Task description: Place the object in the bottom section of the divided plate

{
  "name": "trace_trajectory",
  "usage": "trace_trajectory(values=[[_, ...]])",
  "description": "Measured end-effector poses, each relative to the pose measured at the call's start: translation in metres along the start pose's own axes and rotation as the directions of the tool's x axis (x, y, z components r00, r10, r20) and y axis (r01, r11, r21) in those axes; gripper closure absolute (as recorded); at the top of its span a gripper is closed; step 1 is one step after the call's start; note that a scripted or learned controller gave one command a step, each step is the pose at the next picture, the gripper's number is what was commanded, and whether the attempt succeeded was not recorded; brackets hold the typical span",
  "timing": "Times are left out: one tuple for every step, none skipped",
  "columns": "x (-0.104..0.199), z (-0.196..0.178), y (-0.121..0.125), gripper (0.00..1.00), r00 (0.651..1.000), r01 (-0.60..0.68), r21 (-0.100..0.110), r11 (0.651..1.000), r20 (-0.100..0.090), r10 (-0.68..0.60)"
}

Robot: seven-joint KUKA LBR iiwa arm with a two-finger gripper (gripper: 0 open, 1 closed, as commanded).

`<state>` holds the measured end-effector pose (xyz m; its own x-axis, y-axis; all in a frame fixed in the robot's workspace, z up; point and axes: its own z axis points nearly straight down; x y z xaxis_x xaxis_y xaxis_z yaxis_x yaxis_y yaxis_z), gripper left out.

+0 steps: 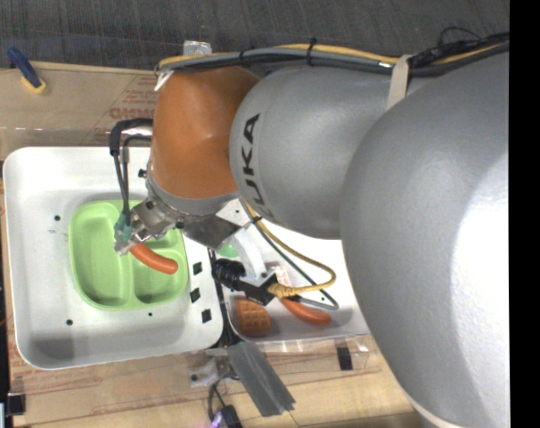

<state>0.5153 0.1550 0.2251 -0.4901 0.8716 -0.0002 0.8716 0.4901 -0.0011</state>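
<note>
Seemingly the job is close to its last step. The claw (130, 231) hangs over the green divided plate (92, 248), which lies in the left white bin (29, 239), and an orange, carrot-like object (156, 259) juts from the claw's tip toward four o'clock. The object's upper end meets the claw tip, so it looks pinched there, though the grip itself is too small to confirm. The object lies across the plate's lower right part, over or just above the compartments at the five o'clock side; whether it rests on the plate or is held a little above it I cannot tell. What is left, by my judgement, is letting go in the bottom section and pulling clear.

The arm (368, 123) comes in from three o'clock, its orange band (194, 132) bulking over the bin's upper right, the wrist bent downward toward eight o'clock. In the right bin (292, 333) lie a brown bread-like piece (250, 317) and another orange piece (307, 310), both near six o'clock of the wrist.
</note>
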Motion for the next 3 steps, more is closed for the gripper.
trace_trajectory(values=[[0.014,-0.089,-0.036,1.00,0.966,0.258,-0.002,0.966,0.002,-0.258],[-0.062,0.023,-0.080,1.00,0.942,0.335,0.004,0.942,-0.002,-0.335],[0.001,-0.004,-0.005,1.00,0.949,0.315,0.001,0.949,0.000,-0.315]])
